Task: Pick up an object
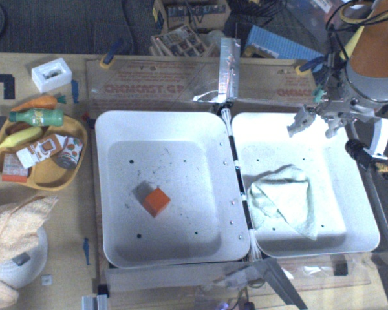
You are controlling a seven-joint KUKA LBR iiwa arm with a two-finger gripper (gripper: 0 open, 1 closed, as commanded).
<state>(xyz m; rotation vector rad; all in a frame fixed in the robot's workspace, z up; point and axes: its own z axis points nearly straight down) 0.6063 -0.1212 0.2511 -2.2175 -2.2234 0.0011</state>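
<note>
Hovering open, pincer (315, 123) nears acrylic wall (158, 86) with unreadable red lettering.

**Two bins, side by side**

The left bin (110, 173) is holding a block (157, 201) lying near its middle. The right bin (355, 192) is touching it along the shared rim, with a crumpled cloth (283, 199) lying in its near-left part. The gripper (317, 123) is hanging over the right bin's far edge. Left of both bins, a bowl (52, 179) is sitting with a bottle (39, 117) lying in it.
</note>
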